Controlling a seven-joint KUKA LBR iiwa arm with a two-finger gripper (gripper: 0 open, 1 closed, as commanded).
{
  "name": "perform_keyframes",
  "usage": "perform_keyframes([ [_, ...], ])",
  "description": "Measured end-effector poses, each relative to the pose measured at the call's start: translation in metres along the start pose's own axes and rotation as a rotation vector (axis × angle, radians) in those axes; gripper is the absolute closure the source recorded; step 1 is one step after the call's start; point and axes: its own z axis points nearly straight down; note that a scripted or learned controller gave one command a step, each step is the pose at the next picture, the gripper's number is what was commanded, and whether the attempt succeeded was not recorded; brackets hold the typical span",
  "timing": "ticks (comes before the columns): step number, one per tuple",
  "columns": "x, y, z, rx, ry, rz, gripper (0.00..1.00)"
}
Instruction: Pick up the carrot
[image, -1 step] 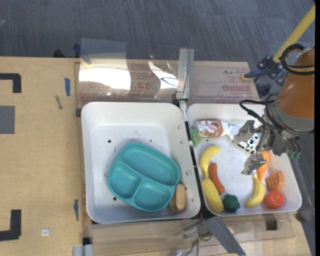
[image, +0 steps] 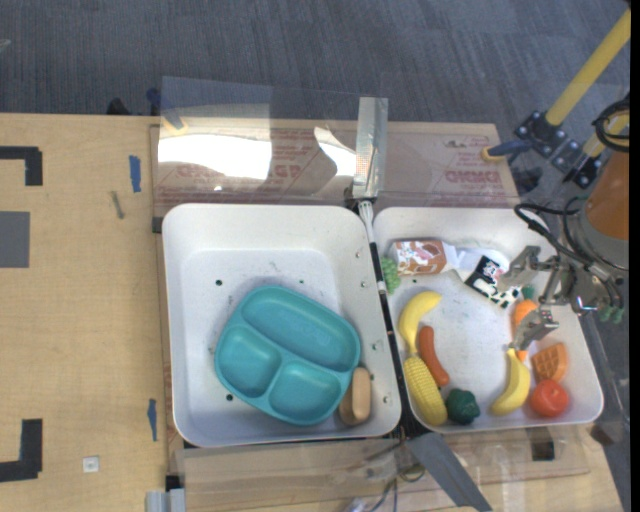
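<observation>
**Gripper over right bin, carrot at its fingers**

The arm (image: 610, 200) is reaching in from the right, and the gripper (image: 537, 300) is hanging over the right bin (image: 590, 415), near its right wall. Two metal fingers (image: 545, 322) are showing, spread somewhat apart. The carrot (image: 524, 313), small and orange, is sitting right at the fingers, partly hidden by them; I cannot tell whether it is being gripped or merely lying under them.

Around it in the right bin: a banana (image: 513, 385) is lying just below the gripper, a waffle piece (image: 549, 361) beside that, a tomato (image: 549, 399) in the front corner. Toward the left wall a second banana (image: 414, 315), a sausage (image: 433, 358), a corn cob (image: 423, 390) and a broccoli piece (image: 461, 405) are lying close together.

The left bin (image: 190, 300) is holding a teal divided plate (image: 288, 352), with a bread roll (image: 356, 396) touching the plate's front right edge.
</observation>
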Motion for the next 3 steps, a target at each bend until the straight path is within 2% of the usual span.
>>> perform_keyframes([
  [1, 0.049, -0.052, 0.085, 0.002, -0.010, 0.067, 0.00],
  [2, 0.041, 0.001, 0.105, -0.002, -0.007, 0.127, 0.00],
  [3, 0.040, 0.001, 0.094, -0.001, -0.009, 0.126, 1.00],
])
